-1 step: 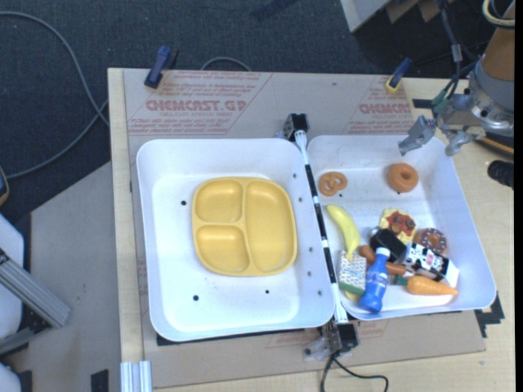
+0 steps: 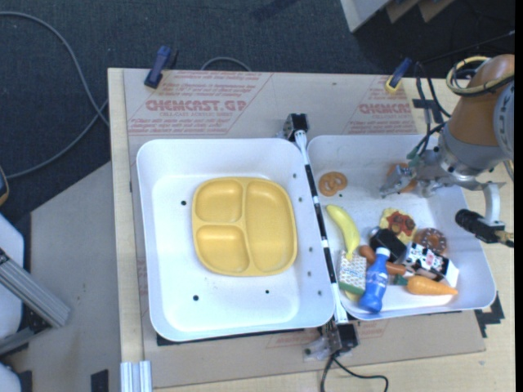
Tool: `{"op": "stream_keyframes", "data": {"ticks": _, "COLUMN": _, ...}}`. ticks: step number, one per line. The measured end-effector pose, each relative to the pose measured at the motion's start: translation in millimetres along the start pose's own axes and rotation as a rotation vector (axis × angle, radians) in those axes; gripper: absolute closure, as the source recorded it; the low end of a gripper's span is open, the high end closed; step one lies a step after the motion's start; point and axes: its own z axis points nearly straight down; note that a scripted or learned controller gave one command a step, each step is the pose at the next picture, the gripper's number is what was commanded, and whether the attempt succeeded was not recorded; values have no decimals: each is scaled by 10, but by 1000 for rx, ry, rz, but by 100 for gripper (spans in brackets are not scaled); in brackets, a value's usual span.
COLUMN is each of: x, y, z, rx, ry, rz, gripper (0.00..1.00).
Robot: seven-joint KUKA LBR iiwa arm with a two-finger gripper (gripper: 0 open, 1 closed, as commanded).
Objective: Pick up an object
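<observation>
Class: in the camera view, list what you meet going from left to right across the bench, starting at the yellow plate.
yellow divided plate → pretzel → banana → blue bottle → carrot → gripper comes between banana and carrot, higher up.

A single fixed camera looks down from above the bench [image 2: 245,96] at a slant, taking in both white bins whole. The left bin [image 2: 163,243] sits near the frame's centre; the right bin [image 2: 470,280] lies toward 3 o'clock, its far rim close to the frame edge. Dark carpet floor [image 2: 82,23] fills the band from 9 to 12 o'clock. The arm [image 2: 478,121] enters at about 2 o'clock. The distance is moderate, with the small toys readable but not finely detailed.
</observation>
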Motion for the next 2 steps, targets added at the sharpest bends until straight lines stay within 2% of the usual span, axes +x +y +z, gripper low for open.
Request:
{"op": "stream_keyframes", "data": {"ticks": 1, "x": 212, "y": 319, "z": -7, "rx": -3, "ry": 0, "rz": -2, "gripper": 0}}
{"op": "stream_keyframes", "data": {"ticks": 2, "x": 209, "y": 324, "z": -111, "rx": -5, "ry": -2, "rz": -3, "gripper": 100}}
